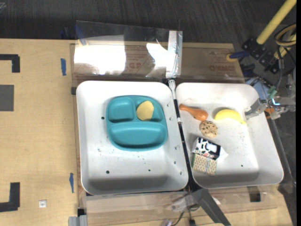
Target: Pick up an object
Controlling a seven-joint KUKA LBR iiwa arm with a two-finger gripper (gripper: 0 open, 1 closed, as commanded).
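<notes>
Left bin (pixel 89 140): teal divided plate (pixel 136 128), yellow round food piece (pixel 145 110) in its upper right compartment. Right bin (pixel 263 159): orange carrot-like toy (pixel 194 111), yellow lemon (pixel 226 115), speckled cookie (pixel 208 128), black-and-white patterned packet (pixel 207 155). End effector (pixel 256 108) at right bin's right rim; finger state cannot be told.

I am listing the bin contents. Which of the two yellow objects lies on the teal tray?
The small round yellow object lies in the teal tray's upper right compartment, in the left bin. The other, a yellow lemon-like object, lies directly in the right bin.
</notes>
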